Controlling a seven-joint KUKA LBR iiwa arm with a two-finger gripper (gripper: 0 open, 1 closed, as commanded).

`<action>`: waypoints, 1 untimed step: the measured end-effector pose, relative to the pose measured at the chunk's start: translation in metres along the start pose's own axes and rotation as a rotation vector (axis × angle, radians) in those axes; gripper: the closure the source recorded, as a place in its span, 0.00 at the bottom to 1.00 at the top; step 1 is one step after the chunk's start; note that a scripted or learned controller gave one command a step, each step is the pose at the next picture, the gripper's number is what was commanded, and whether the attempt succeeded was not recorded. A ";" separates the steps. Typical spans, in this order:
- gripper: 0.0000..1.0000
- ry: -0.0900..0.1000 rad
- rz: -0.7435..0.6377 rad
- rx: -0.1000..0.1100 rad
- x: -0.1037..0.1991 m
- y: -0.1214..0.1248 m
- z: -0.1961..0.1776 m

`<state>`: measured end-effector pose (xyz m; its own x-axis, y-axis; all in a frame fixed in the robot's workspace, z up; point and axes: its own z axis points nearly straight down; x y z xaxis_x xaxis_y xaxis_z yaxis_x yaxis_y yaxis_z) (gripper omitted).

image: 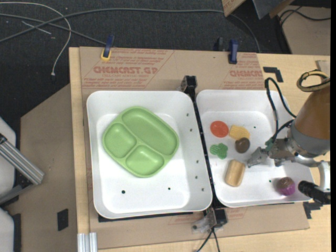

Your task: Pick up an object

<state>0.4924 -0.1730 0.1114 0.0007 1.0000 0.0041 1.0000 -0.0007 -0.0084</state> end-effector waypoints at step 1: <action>1.00 -0.003 0.001 -0.009 -0.001 0.002 -0.015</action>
<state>0.4949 -0.1737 0.1263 0.0013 1.0000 0.0014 1.0000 -0.0013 0.0010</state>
